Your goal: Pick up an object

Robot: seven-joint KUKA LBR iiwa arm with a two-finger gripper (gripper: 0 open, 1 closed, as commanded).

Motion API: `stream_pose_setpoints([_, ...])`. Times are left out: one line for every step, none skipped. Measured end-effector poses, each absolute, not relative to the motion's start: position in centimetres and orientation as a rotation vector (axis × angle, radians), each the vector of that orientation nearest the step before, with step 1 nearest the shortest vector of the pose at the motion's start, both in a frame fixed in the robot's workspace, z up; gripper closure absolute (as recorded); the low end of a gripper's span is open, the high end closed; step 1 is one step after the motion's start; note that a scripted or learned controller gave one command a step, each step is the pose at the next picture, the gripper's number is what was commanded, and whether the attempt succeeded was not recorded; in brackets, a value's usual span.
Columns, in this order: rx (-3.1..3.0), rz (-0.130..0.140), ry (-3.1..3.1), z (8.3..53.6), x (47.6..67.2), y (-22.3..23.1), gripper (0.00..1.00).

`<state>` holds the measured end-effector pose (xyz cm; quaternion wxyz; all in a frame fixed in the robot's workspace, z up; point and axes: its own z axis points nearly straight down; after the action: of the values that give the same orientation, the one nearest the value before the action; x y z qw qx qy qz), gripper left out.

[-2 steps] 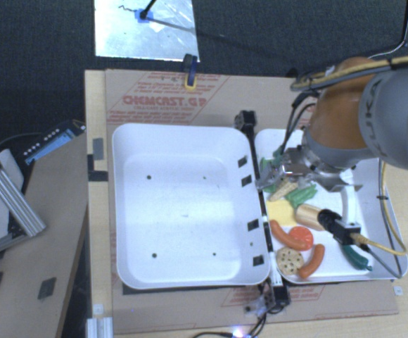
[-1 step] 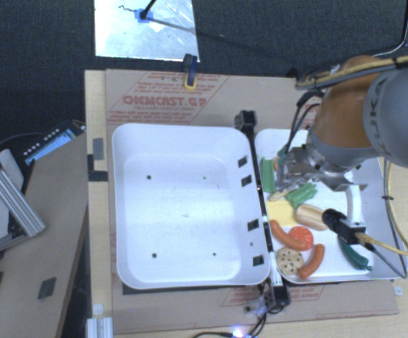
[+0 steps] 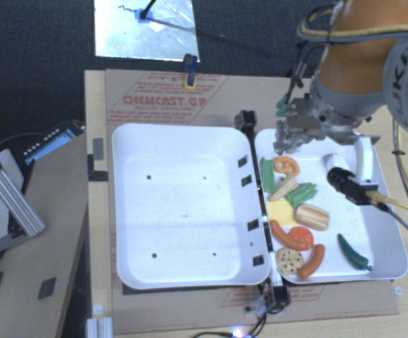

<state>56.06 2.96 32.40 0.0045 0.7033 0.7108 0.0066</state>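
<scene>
Where the claw (image 3: 286,145) meets the pretzel (image 3: 285,165), its tips blur.

Red block print "CHEMCAST GP" on the brown sheet (image 3: 163,98) under the bins, at its far left, just beyond the far rim of the left bin (image 3: 183,136). More red print on the same sheet, to the right of that line and again along the near edge below the bins, too small and partly covered to make out. Part of a dark letter, seemingly a "K", on the grey arm (image 3: 398,69) at far right, cut off by the frame.
</scene>
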Motion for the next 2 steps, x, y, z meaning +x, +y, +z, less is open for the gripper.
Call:
stream_pose_setpoints([2.206, 0.017, 2.227, 41.1, 58.0, 7.1, 1.0])
stream_pose_setpoints([2.208, 0.015, 2.228, 48.0, 58.5, 12.3, 1.0])
